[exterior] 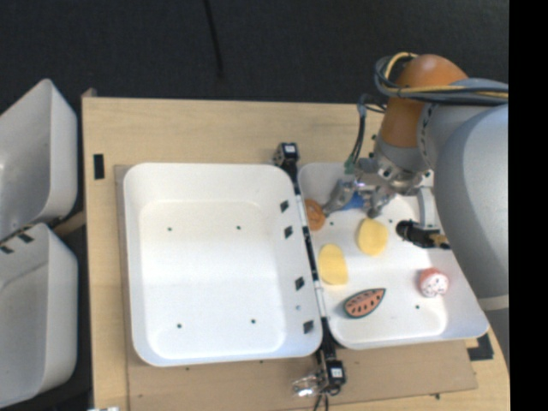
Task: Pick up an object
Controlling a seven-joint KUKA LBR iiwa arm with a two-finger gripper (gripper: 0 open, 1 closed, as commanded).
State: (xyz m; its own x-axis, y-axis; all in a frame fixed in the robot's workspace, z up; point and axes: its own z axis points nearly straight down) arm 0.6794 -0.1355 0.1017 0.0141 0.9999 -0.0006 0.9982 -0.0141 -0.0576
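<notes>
Since the gripper (pixel 360 197) hangs over the right bin's (pixel 462 319) far end, you would do best with the yellow lump (pixel 372 237) just below it: likely light and soft, best pinched across its narrow middle. I cannot tell its fingers' state. That bin also holds another yellow piece (pixel 333 265), an orange piece (pixel 314 216), a watermelon slice (pixel 366 302) and a red-white ball (pixel 433 282).

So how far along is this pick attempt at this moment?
Nothing looks picked yet: the two yellow pieces, the watermelon slice toy, the red-and-white ball and the orange piece by the divider all lie in the right bin. In hand: the tool is low over that bin's far end, near the orange piece. Left: grasp and lift.
</notes>
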